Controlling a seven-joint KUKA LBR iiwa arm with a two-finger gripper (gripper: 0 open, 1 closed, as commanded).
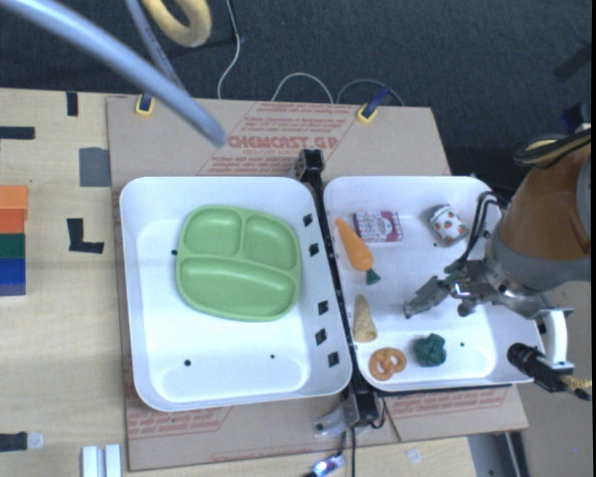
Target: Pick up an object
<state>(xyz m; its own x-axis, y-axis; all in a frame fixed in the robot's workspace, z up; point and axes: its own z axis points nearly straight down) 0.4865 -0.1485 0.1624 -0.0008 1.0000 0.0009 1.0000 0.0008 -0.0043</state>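
Observation:
In the right bin (407,192) lie an orange carrot (355,245), a pink and white packet (377,226), a small white and brown toy (444,224), a pale cone (364,318), a brown pretzel (385,363) and a green broccoli piece (432,349). My gripper (442,301) hangs over the bare floor of this bin, right of the cone and above the broccoli. It is open, its dark fingers (418,303) spread apart with nothing between them.
The left bin (139,296) holds a green divided plate (240,263). A black clip divider (323,266) runs between the bins. Coloured blocks (4,241) sit at the bench's far left. The arm's grey body (541,237) covers the right bin's right wall.

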